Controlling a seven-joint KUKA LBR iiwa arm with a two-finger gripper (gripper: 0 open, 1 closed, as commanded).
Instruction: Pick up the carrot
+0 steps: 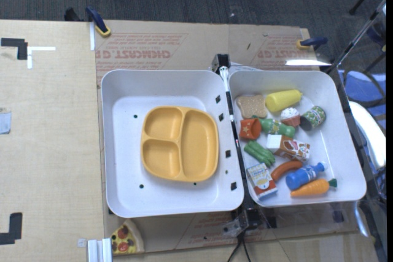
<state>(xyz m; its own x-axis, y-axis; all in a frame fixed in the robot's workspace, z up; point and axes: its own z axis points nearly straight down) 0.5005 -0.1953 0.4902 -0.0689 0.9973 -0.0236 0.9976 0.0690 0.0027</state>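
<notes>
Carrot (311, 188) sits in the right bin (344, 132), front right corner, just by the front wall, touching the blue bottle (303, 175). Long axis runs approx left-right, green top toward the right wall. Arm comes from the right, so leafy end's nearer. Pincer state: can't tell.

Two white bins (116, 150); one yellow plate (180, 144); one carrot (312, 188).

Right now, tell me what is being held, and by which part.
Nothing is held. The carrot lies loose at the right bin's near edge, beside the blue bottle.
</notes>
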